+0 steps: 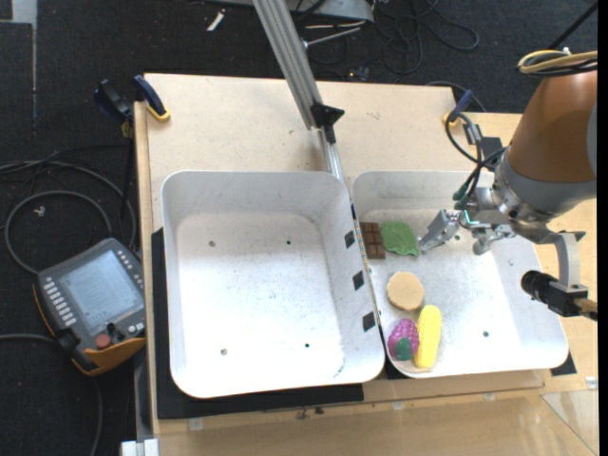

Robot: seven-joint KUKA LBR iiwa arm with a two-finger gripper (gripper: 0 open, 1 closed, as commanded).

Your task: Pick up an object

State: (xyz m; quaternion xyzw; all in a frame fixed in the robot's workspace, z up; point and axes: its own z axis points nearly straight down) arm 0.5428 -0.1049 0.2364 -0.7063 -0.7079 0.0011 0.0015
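The right bin point(532, 345) holds several small objects on its left side: a brown chocolate bar point(372, 239), a green leaf point(400, 238), a round tan cookie point(406, 292), a yellow corn cob point(428, 334) and a purple bunch of grapes point(403, 338). My gripper point(462, 233) hangs over the middle of this bin, just right of the leaf. Its two fingers stand apart, one reaching toward the leaf, and nothing is between them.
The left bin point(180, 255) sits beside it, sharing a divider with black clips point(360, 274). A metal camera pole point(290, 50) slants up from the bench's back. A teach pendant point(90, 297) lies on the floor at left.
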